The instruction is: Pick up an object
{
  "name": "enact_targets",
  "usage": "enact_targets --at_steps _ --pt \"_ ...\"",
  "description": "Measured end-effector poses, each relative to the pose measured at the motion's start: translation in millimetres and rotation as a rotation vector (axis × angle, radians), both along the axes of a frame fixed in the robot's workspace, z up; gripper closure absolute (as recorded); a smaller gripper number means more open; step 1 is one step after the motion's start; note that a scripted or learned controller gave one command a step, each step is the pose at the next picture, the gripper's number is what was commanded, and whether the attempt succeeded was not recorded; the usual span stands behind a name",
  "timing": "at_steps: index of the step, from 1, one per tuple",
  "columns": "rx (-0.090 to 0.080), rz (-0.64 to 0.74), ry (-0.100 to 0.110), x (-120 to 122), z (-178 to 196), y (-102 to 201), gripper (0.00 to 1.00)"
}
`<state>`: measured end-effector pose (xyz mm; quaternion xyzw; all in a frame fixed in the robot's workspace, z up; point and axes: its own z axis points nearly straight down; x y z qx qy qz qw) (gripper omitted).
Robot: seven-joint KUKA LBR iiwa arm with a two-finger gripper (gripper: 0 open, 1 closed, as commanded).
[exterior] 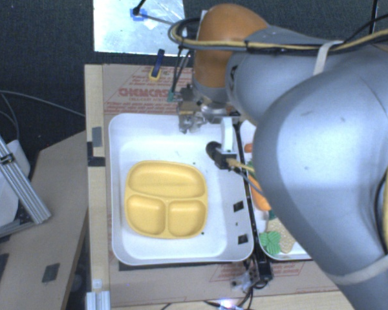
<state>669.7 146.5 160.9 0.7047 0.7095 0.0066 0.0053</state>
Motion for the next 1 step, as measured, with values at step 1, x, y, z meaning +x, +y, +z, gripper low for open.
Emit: enact_targets --at_steps 1 --pt "0.006 0.003 0.002 -53.8 187.7 46.7 1.0"
